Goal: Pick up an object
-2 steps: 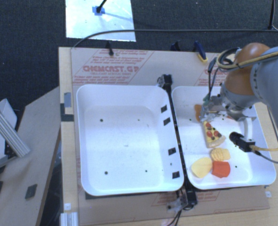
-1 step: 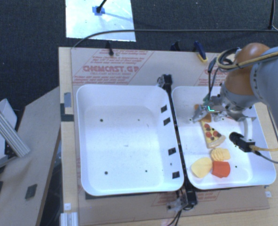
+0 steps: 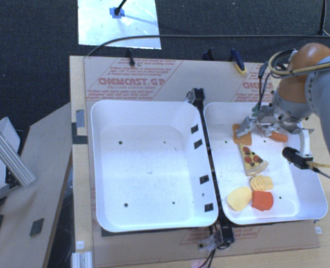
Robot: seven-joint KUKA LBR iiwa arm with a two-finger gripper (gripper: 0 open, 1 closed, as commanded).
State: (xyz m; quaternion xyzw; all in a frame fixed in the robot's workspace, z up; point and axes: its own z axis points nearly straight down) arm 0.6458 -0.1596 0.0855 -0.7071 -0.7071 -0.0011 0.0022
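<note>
Left bin [image 3: 148,166] lies open; toy food [image 3: 253,159] crowds the right bin [image 3: 307,200].

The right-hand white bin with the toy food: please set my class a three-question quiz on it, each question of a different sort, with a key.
1. True or false: the pizza-slice toy with red dots lies in the right-hand shallow white bin.
2. Multiple choice: which piece lies nearest the bin's front edge, at the bottom of the camera view? A) the pizza slice B) the red-orange block-shaped toy C) the orange piece by the tool
3. Fill in: the pale yellow rounded toy lies to the ___ of the red-orange block in the camera view.

Key: 1 true; 2 B; 3 left.
</note>
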